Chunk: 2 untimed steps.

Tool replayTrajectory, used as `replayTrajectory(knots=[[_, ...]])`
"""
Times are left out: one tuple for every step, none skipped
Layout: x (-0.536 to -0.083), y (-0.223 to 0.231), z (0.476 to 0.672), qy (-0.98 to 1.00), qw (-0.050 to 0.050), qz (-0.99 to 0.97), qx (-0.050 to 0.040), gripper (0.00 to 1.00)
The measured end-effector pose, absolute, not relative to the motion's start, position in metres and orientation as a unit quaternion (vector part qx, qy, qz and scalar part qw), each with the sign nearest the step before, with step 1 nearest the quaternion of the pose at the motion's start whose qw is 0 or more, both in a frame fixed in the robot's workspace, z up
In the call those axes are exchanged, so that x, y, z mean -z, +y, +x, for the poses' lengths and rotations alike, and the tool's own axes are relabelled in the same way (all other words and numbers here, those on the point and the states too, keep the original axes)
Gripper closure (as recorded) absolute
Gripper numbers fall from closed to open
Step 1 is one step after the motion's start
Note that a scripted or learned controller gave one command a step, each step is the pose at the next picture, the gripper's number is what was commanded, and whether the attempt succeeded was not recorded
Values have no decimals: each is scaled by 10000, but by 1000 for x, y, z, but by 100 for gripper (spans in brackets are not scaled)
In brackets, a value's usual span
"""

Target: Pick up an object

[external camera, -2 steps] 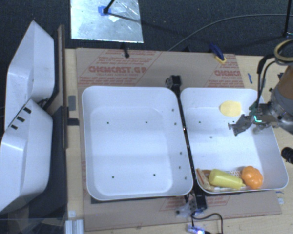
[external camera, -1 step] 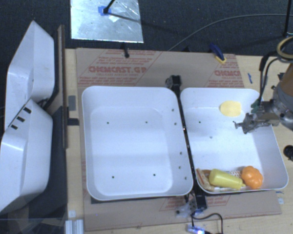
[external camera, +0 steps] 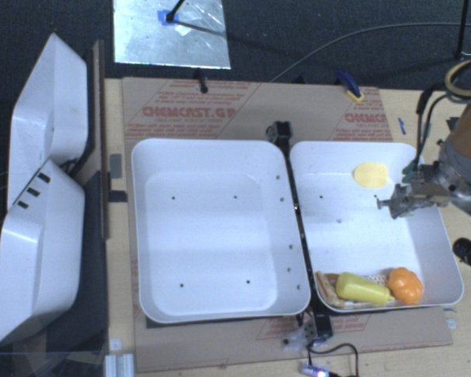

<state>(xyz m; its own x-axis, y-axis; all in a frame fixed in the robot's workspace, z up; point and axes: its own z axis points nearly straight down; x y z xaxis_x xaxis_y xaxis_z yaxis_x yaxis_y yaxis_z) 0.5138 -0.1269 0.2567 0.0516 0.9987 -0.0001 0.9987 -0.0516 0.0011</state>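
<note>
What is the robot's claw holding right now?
Nothing that shows. The gripper hangs over the right bin, apart from the pale yellow disc.

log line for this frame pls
gripper: over right bin, nothing seen held | yellow disc: beside gripper | yellow bottle, orange fruit: near edge
</note>
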Motion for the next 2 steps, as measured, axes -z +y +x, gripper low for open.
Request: replayTrajectory(knots=[[-257,-127,514,6885,4,7252,-4,0],[-267,-127,514,6887,10,7250,-10,100]])
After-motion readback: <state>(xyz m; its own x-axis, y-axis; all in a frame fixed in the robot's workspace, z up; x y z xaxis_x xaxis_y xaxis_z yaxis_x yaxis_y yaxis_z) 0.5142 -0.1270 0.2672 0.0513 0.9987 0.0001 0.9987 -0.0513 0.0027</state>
